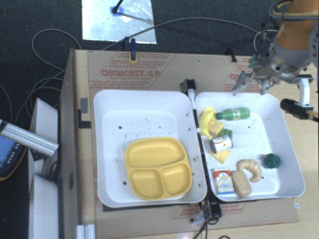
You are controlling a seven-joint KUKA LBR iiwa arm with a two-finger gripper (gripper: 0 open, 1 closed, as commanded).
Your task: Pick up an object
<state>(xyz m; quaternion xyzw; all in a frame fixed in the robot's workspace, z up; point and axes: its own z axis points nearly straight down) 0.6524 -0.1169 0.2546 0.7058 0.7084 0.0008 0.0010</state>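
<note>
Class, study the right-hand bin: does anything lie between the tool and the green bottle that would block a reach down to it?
Nothing visible does. The tool hangs above the far rim of the right bin, and the green bottle lies on its side just below it, apart from the yellow banana beside its cap end. The space between them looks open.

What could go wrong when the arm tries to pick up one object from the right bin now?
1. The banana, small can and yellow wedge lie packed together by the divider, so the gripper may catch two things or slip.
2. The croissant touches the bread roll and the box; a grasp there may only push them.
3. The green bottle lies on its side and could roll away.
</note>
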